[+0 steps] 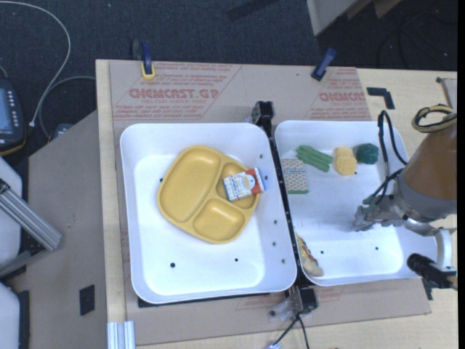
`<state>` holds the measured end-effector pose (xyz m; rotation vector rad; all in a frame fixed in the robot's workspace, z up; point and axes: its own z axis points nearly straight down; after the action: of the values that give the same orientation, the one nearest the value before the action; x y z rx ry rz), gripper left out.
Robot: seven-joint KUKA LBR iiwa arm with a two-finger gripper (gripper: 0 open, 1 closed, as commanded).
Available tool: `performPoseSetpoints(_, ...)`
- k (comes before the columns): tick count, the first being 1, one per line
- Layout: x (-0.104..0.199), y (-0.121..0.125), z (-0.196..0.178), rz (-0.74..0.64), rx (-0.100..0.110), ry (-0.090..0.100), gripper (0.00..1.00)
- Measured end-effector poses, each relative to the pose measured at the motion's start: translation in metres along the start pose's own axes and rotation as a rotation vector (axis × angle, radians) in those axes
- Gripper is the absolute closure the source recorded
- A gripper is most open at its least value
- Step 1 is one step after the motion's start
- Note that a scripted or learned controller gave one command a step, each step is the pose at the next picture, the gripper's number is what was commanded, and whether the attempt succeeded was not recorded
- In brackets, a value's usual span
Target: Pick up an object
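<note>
Left bin (145,217): we find a yellow divided plate (190,195) at frame centre, with a small carton (240,185) lying on its right edge.
Right bin (341,260): along the upper part we note a green pod (314,157), a yellow corn-like toy (344,161) and a dark green lump (367,152); a patterned packet (294,175) lies by the left wall, a tan piece (308,257) at the lower left corner.
Gripper (367,217): low over the right bin's right side; we see nothing between its tips, and cannot tell how far it is open.

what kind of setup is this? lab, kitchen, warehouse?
Most likely a robotics lab grasping bench. Two white bins sit clamped on a board, a grey KUKA arm reaches into the right one, and the contents are toy props: a yellow divided plate, small carton and play food.
</note>
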<state>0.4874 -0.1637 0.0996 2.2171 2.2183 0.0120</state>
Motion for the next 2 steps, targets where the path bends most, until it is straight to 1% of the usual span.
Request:
performPoseSetpoints(1, 0.007, 0.006, -0.06, -0.002, 0.004, -0.004, 1.0)
performPoseSetpoints(2, 0.01, 0.008, -0.123, -0.001, 0.001, -0.005, 1.0)
